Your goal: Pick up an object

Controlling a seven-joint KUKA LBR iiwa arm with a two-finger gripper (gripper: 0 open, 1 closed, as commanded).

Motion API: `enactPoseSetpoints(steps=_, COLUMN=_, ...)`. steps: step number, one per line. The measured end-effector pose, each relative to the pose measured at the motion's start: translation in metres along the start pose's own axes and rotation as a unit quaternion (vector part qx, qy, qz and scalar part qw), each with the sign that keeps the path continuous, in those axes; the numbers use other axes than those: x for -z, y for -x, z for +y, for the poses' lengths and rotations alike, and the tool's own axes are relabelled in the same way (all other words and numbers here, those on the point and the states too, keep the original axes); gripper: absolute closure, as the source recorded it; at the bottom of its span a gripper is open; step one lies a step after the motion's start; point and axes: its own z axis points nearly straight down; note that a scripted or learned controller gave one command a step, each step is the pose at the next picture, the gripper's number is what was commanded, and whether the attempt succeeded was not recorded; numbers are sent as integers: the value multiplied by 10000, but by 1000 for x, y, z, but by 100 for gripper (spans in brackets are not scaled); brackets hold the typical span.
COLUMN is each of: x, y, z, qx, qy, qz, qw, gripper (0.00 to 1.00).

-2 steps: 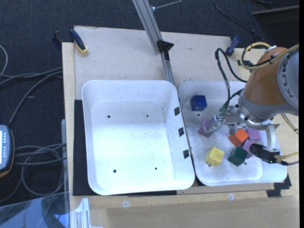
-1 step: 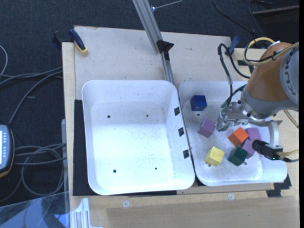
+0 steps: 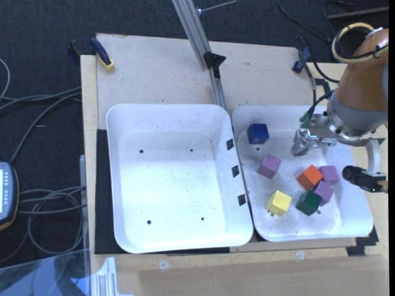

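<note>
Six blocks clustered in right bin [image 3: 345,230] | my gripper [image 3: 300,145] hovers above, grip state unclear | orange block [image 3: 310,177] nearest

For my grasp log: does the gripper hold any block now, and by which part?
Nothing is held: the gripper hangs over bare floor of the right bin, apart from the blocks.

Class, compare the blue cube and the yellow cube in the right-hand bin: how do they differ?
The blue cube lies near the bin's far edge; the yellow cube lies near its front. The blue cube stands apart from other blocks; the yellow cube sits close beside a green block. Both are small cubes resting on the right bin.
</note>
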Motion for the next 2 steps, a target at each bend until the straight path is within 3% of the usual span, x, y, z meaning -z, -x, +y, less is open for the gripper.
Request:
enactPoseSetpoints(steps=1, x=61, y=-8, z=5, qx=7, qy=3, qz=1, qw=10000, gripper=100)
enactPoseSetpoints(steps=2, x=81, y=-8, z=6, qx=1, qy=-23, qz=4, qw=10000, gripper=100)
